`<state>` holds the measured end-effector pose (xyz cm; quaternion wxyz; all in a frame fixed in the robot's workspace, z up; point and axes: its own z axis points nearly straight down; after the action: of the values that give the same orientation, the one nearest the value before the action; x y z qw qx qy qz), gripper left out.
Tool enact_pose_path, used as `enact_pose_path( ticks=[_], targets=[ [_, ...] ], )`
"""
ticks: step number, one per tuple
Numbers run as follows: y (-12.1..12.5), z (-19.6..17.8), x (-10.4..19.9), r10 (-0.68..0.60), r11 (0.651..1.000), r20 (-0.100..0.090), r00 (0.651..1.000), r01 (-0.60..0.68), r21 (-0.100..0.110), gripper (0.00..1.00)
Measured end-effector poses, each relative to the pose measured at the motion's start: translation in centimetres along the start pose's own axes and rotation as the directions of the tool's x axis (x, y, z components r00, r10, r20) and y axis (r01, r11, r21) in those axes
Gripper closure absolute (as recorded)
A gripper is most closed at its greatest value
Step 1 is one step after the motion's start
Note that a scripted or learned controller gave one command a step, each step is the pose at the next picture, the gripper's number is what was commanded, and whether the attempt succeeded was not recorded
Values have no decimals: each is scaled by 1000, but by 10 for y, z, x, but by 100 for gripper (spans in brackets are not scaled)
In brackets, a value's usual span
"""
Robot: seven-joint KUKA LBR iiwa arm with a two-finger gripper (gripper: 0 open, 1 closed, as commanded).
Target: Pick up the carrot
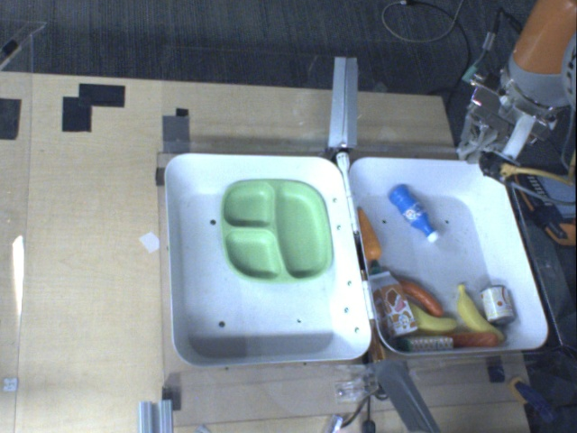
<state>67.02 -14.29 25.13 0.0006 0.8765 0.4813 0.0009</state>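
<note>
I judged that I was only at the approach, since the tool (487,142), whose opening I could not tell, hung above the right bin's (505,192) far corner, well apart from the carrot (368,234), which lay along the left wall, its long axis near-to-far, so next I needed to descend there.

Even, fairly bright overhead light washes the white bins (180,269) nearly featureless. A soft shadow pools along the left bin's near wall. Detail is slightly soft and grainy throughout.
</note>
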Motion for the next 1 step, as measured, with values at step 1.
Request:
enact_pose_path(
  ticks=[1],
  targets=[
    [12, 42, -19, -404, 915, 0, 915, 404, -1, 100]
  ],
)
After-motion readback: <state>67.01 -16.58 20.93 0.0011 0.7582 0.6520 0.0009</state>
